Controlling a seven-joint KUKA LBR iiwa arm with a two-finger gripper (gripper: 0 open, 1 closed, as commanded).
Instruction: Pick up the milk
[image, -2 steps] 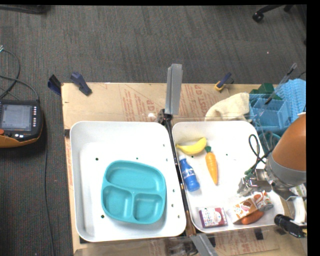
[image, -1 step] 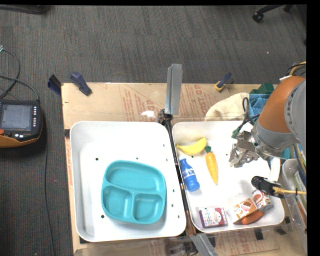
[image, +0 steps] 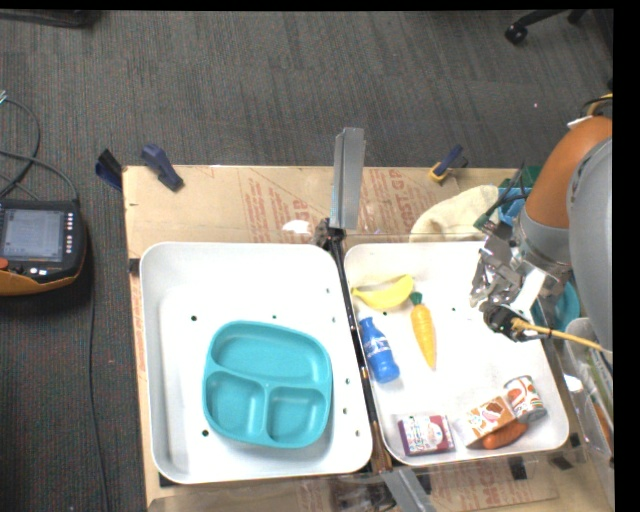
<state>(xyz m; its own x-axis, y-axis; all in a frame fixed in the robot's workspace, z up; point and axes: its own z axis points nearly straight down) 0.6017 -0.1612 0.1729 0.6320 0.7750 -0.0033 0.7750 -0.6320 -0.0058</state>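
We see our gripper (image: 497, 296) hovering over the right bin's (image: 455, 452) far right side, its grip impossible to tell, while the milk carton (image: 491, 415) lies near the front corner.
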